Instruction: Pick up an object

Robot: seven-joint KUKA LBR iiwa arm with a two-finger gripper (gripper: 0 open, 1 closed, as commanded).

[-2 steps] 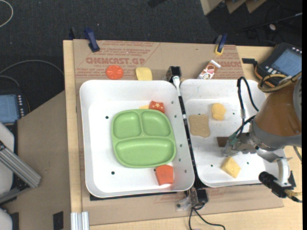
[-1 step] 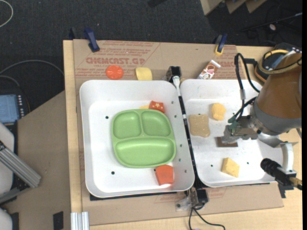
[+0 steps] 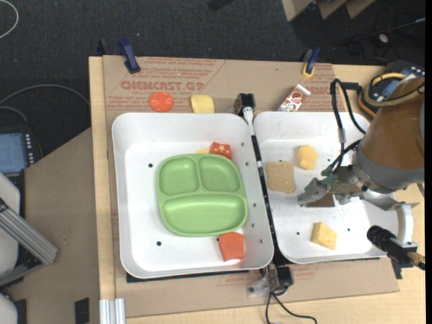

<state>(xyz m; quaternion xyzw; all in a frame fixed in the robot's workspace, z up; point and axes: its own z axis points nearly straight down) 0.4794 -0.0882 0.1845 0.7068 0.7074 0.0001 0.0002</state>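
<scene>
The brown cardboard sheet (image 3: 169,79) under the bins has big red letters that say "CHEMCAST", with a few more letters after it too blurry to read. A small red and white packet (image 3: 294,100) has tiny print I can't read.

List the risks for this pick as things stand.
1. The gripper sits low in the right bin beside the tan slab; closing may only nudge the slab.
2. The slab lies flat near the bin wall, so fingers may slide over it.
3. Cables hang near the arm and might snag.
</scene>
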